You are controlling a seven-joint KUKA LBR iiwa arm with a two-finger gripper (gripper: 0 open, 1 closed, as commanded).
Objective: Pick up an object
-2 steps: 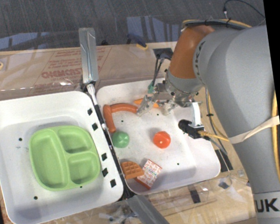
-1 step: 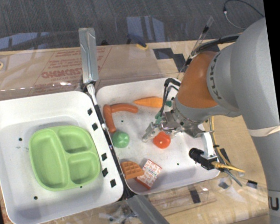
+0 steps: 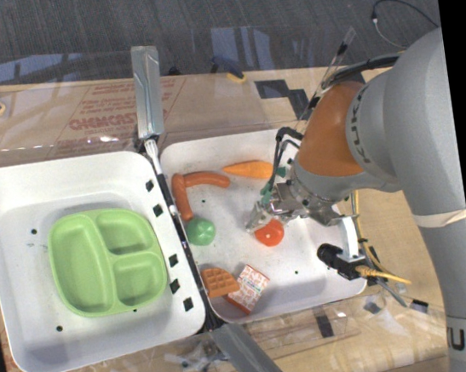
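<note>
Gripper point(image 3: 264, 213) low in right bin point(image 3: 315, 277), tomato point(image 3: 269, 234) seemingly touching beneath

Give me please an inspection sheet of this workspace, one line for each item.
Surface: bench with two white bins, left bin and right bin.
Job's things: in the right bin a sausage, carrot, green ball, tomato, waffle, packet.
Clutter: green tray in the left bin.
Grippers: gripper low over the tomato; grip unclear.
Cables: black cable above the arm.
Surroundings: grey floor.
</note>
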